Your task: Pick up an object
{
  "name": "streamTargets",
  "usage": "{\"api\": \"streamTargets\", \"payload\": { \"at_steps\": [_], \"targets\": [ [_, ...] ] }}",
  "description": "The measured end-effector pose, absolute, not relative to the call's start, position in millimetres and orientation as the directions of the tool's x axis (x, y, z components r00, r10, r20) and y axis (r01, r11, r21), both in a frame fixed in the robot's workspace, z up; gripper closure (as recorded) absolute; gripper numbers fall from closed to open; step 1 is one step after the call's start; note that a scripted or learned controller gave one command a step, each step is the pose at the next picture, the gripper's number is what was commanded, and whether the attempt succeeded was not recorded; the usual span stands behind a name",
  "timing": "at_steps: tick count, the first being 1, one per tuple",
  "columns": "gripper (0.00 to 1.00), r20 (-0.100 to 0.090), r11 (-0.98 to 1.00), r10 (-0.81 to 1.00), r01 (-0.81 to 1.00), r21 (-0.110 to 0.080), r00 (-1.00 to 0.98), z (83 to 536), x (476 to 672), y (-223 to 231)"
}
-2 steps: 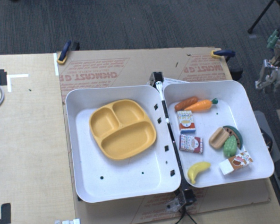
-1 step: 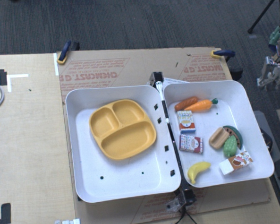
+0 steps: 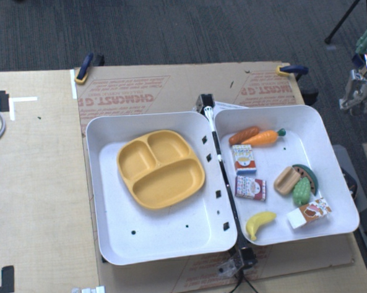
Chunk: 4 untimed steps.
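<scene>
Small part of robot at right edge of camera view, beyond bench's far right corner. Gripper [image 3: 356,95]: pale grey metal, thin spindly parts, blurred. Above it, bit of greenish-white housing with small red spot. Dark thin rod slants across top right corner over grey carpet. Details too small to tell: no screws or markings legible.

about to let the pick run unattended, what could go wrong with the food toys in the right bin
1. The bread slice, watermelon slice and green toy touch, so a grab there may catch two or knock one aside.
2. The carrot lies against the sausage; either could roll.
3. The carton sits near the right bin wall, which leaves the gripper little room.
</scene>
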State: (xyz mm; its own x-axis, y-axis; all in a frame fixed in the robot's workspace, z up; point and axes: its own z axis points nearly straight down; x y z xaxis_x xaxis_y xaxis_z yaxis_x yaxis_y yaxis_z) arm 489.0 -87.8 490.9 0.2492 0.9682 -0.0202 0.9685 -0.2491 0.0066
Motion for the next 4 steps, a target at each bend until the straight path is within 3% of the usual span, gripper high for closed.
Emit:
{"api": "streamTargets", "payload": {
  "at_steps": [4],
  "targets": [
    [1.00,-0.027,-0.239,0.971,0.971,0.009,0.239,527.0,494.0,-88.1]
  ]
}}
